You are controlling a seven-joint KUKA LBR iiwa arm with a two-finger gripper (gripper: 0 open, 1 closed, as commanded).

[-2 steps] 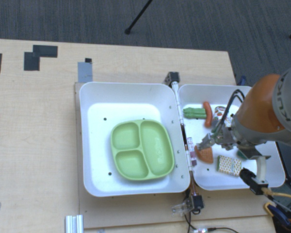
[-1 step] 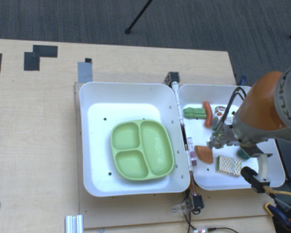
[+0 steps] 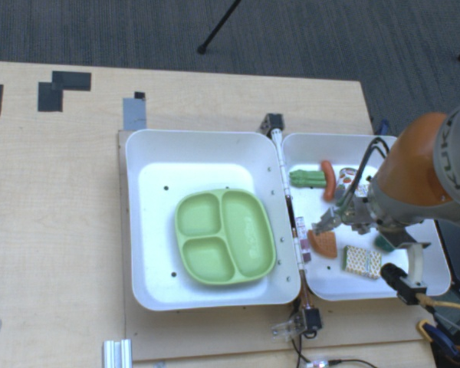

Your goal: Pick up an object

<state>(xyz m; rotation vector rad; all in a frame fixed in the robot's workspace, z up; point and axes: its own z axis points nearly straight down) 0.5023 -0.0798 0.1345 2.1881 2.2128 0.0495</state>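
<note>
Gripper [image 3: 327,222] low in right bin [image 3: 429,282], fingers' state can't tell; orange wedge [image 3: 323,243] at its 6 o'clock. Pick not done.

pale green divided plate [image 3: 225,236], white bins [image 3: 157,152], orange wedge [image 3: 323,243], dotted cream block [image 3: 363,261]

The right bin [image 3: 445,282] holds the objects. An orange wedge [image 3: 323,243] lies flat near its left wall. Just right of it sits a pale dotted block [image 3: 363,261]. Farther back lie a green piece [image 3: 307,178] and, beside it, a red-orange stick [image 3: 329,179].
</note>
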